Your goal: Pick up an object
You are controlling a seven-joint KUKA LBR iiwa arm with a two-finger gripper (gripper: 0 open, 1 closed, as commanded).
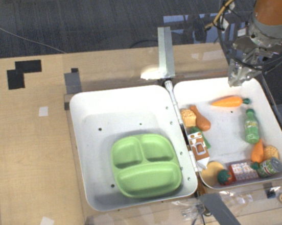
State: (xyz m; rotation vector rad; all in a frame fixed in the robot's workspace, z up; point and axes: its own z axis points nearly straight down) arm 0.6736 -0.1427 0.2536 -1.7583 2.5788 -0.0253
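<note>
The right bin [225, 124] holds an orange carrot [227, 102] near its back, a green bottle [250, 127] on the right, and a drumstick [200, 119] beside a corn piece [187, 116] on the left. Along its front lie a red can [243, 170], a green tin [268, 168], a small carrot [257, 151] and a round green-and-red piece [223, 176]. A small printed box [198, 144] leans on the divider. My gripper [238, 77] hangs over the bin's back right corner, above and right of the carrot, with nothing seen in it.
A green divided plate [146, 165] lies in the left bin [95, 120]. A metal post [165, 52] stands behind the divider between the bins. Cables [229, 0] loop above the arm at the upper right.
</note>
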